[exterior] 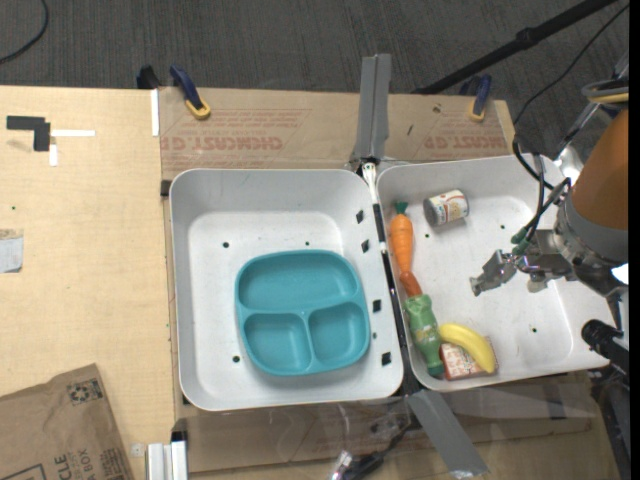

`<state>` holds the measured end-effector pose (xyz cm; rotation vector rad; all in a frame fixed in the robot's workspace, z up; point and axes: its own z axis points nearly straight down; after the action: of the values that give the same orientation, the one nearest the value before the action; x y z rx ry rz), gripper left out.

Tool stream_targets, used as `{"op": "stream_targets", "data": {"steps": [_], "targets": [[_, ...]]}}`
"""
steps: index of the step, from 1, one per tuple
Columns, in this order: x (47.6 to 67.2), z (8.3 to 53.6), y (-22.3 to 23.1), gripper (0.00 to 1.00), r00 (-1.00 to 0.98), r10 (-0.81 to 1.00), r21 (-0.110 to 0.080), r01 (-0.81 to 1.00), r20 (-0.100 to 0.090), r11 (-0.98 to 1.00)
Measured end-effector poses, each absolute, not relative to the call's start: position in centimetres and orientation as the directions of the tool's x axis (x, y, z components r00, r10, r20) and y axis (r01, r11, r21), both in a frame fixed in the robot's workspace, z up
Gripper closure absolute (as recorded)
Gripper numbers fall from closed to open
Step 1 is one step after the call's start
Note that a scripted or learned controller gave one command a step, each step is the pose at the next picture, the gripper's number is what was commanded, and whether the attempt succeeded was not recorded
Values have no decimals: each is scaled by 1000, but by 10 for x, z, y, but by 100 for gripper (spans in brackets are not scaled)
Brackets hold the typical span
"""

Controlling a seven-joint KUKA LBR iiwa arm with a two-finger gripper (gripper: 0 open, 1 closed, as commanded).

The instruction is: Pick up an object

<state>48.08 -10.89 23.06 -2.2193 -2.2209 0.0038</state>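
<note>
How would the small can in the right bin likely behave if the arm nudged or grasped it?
The can lies on its side on the right bin floor, so a nudge would probably roll it. Its curved, seemingly rigid wall may slip unless gripped squarely. Nothing touches it, so it could travel freely.

Two white bins sit side by side on the tabletop (80, 268): the left bin (190, 298) and the right bin (545, 353). The left bin holds one teal divided tray (302, 311) with three compartments. The right bin holds five loose things: one carrot (401, 243), one small can (446, 208), one banana (472, 345), one green packet (423, 326) and one small red-and-white pack (458, 364). Two blue-and-yellow clamps (189, 92) grip the cardboard at the far edge.
</note>
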Motion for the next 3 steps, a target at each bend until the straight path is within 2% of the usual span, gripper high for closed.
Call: {"op": "stream_targets", "data": {"steps": [1, 2, 3], "targets": [[477, 130, -104, 0, -127, 992, -3, 992, 1, 127], [481, 100, -125, 0, -317, 948, 10, 948, 2, 317], [486, 102, -145, 0, -391, 920, 22, 920, -2, 391]]}}
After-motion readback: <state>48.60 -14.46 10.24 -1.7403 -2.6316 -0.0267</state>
